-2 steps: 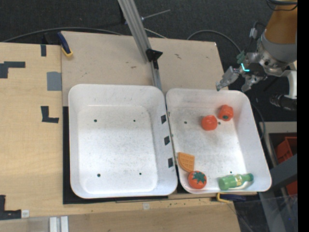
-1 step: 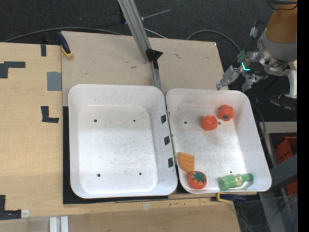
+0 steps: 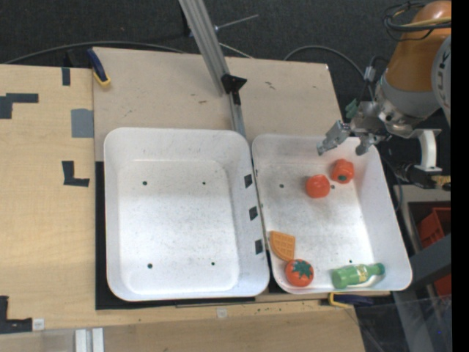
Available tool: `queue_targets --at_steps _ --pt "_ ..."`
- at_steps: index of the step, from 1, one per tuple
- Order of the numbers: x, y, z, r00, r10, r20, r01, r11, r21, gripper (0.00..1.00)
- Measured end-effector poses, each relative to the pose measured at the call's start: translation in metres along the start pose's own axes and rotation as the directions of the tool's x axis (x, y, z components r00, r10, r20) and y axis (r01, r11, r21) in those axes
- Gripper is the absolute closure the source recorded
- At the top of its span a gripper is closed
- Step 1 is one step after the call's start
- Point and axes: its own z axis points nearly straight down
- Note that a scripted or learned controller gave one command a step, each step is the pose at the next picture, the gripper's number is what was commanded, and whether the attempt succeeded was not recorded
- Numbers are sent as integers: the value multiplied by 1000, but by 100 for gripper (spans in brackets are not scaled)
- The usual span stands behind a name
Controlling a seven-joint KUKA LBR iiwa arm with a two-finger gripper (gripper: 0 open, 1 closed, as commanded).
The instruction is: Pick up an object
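Jaws spread and empty — the gripper hangs above the right bin; drop straight over the nearer tomato — centre before closing.

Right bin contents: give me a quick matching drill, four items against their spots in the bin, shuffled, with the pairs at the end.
Items:
1. green plastic bottle
2. orange waffle-textured wedge
3. red tomato with a green stalk
4. plain red ball

Places:
A. upper middle, next to the orange-red fruit
B. near right corner, lying on its side
C. left wall, just above the tomato
D. near edge, left of the bottle

Pairs: 1-B, 2-C, 3-D, 4-A
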Motion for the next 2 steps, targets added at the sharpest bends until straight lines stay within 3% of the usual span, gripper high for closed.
queue_targets --at_steps 2 --pt "12 9 99 1000 -1 0 1 1000 1 0"
